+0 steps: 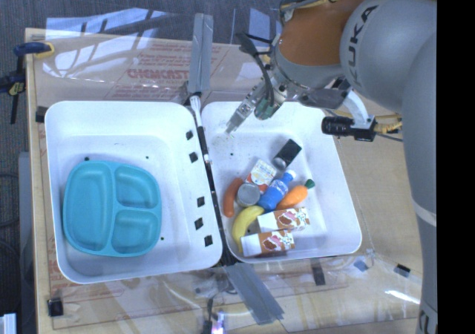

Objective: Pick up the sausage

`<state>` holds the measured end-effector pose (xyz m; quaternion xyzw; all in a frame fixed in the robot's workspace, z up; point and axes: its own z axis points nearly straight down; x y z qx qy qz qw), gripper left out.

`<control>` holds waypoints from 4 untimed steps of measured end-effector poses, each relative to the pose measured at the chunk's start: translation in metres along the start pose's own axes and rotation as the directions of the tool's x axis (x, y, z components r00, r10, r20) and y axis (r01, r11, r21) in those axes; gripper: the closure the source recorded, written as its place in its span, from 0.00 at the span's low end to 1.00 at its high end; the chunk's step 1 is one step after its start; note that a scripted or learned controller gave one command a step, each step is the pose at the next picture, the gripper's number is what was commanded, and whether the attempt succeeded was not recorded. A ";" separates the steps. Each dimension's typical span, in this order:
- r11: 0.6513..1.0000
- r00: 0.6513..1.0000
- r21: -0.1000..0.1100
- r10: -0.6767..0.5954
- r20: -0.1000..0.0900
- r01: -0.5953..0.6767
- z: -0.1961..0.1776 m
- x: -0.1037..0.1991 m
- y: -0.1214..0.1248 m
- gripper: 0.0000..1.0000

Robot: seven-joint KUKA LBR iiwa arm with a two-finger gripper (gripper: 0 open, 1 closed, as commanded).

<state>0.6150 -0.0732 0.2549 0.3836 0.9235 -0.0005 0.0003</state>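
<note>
In the camera view, you see the sausage (231,197) in the right bin (343,199), at the left edge of the pile of toy food; it touches the banana (245,223) below it and the grey can (249,194) on its right. It looks as a short, reddish-orange piece with rounded ends, lying almost upright in the picture, and part of it is hidden by the can. I judge it is light and stiff plastic with a smooth skin, so it can slip; you should take it across the narrow middle, from the free left side near the bin wall, because the right side is crowded. The gripper (236,122) hangs over the upper left part of the same bin, well apart from the sausage; its fingers point down-left and seem close together with nothing between them. The left bin (59,125) holds a blue divided plate (111,208).
</note>
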 end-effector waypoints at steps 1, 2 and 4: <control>1.000 1.000 0.000 0.000 0.000 0.000 0.000 0.000 0.000 0.00; 0.995 0.995 -0.003 -0.102 0.017 0.102 0.126 -0.007 -0.039 0.00; 0.973 0.973 -0.008 -0.231 0.022 0.232 0.142 0.028 -0.077 1.00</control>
